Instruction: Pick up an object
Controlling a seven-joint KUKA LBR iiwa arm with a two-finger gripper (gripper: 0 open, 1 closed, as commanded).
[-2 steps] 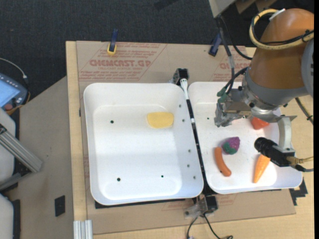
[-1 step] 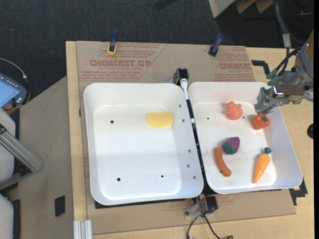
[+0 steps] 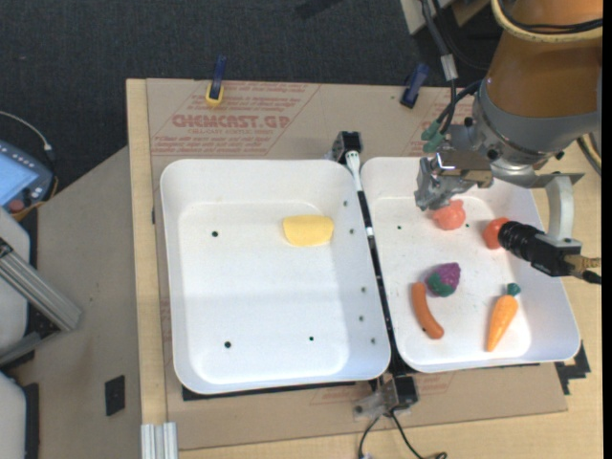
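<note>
From the left we've got the L bin (image 3: 196, 285) w/ a yellow lump (image 3: 308, 229) toward its back right. In the R bin (image 3: 397, 247) there's an orange-red sausage-ish thing (image 3: 427, 311) near the front, and a purple-n-green piece (image 3: 443, 278) just behind it. The gripper (image 3: 436, 197) sits right over a pink lump (image 3: 451, 217) toward the back. We can't tell if it's open or closed tbh. Further right there's a red bit (image 3: 493, 233), then a carrot (image 3: 501, 320) up front.

A brown cardboard sheet (image 3: 251, 120) with red lettering, pinned by blue clamps (image 3: 414, 84), overlies dark speckled floor (image 3: 115, 27).
</note>
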